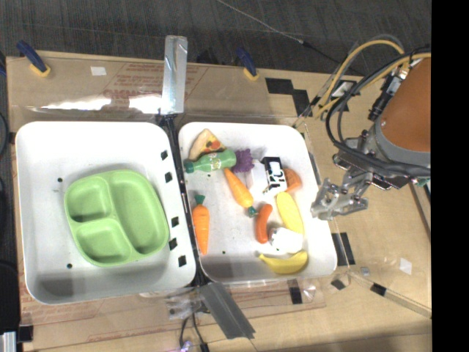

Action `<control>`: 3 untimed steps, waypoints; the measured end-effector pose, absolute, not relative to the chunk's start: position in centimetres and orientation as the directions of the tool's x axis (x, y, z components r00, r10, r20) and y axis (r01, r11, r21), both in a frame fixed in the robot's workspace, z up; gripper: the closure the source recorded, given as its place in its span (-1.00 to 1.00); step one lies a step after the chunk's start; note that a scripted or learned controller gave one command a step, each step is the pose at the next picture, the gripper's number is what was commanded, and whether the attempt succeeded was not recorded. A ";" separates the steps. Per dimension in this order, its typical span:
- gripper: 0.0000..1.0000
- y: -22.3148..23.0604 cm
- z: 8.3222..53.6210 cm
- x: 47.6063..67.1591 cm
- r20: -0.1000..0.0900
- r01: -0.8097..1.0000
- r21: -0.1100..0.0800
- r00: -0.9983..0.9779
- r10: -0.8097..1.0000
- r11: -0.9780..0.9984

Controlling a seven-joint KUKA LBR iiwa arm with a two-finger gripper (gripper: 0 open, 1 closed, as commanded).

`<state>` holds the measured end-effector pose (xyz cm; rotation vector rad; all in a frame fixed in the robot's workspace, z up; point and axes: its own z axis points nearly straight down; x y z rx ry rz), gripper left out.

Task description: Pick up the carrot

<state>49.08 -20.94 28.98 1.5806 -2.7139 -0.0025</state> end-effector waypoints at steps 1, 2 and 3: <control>1.00 -21.0 31.2 47.8 0.000 -0.994 -0.003 -0.106 -0.994 0.106; 1.00 -20.8 20.2 47.5 -0.006 -0.998 0.010 -0.070 -0.998 0.069; 1.00 -18.6 28.2 47.8 0.000 -0.967 -0.005 -0.256 -0.967 0.256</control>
